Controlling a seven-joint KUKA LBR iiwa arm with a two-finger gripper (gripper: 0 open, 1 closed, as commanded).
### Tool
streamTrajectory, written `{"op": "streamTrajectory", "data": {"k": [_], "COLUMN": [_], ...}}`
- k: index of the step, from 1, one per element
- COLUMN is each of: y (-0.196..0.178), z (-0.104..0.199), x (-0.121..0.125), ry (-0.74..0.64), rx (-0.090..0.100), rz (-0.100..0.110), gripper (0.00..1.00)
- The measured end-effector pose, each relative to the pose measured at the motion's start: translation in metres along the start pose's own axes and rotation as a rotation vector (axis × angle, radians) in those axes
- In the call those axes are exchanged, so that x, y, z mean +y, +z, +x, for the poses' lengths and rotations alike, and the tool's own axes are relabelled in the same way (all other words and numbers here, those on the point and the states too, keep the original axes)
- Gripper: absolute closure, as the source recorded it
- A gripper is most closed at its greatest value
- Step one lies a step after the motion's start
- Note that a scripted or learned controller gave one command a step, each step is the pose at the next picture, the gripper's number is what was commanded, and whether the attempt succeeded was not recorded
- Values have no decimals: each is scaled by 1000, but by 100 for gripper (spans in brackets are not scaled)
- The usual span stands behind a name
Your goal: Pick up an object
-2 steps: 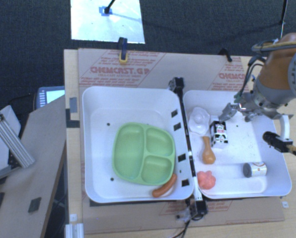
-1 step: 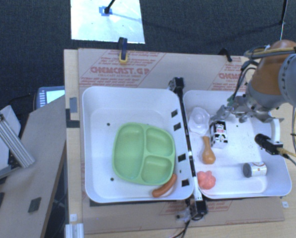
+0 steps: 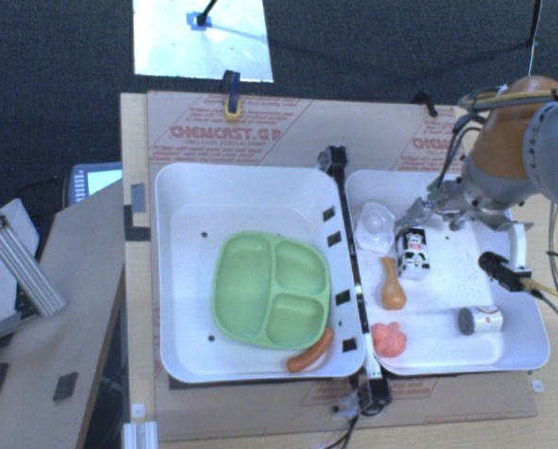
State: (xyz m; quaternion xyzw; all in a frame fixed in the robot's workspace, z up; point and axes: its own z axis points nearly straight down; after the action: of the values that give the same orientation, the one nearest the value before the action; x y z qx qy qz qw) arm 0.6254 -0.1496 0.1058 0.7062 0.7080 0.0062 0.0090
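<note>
We see gripper [image 3: 412,221] low in right bin [image 3: 522,349], directly above black-and-white toy [image 3: 412,253]; finger state: cannot tell. Orange pear-shaped piece [image 3: 392,285] just left below toy, pink lump [image 3: 389,339] nearer front wall.

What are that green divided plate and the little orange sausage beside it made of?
The green plate looks like moulded plastic: one even pale colour, matte, with rounded compartment walls. The sausage is probably a plastic or rubber toy, judging by its smooth skin with a slight shine; the view cannot settle which.
</note>
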Motion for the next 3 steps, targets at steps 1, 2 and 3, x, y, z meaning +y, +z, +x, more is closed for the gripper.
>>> {"op": "streamTrajectory", "data": {"k": [1,2,3], "y": [-13,-58,-123], "z": [1,2,3], "x": [4,11,13], "ry": [-2,-3,-4], "rx": [1,2,2], "rz": [-9,15,13], "gripper": [100,100,100]}}
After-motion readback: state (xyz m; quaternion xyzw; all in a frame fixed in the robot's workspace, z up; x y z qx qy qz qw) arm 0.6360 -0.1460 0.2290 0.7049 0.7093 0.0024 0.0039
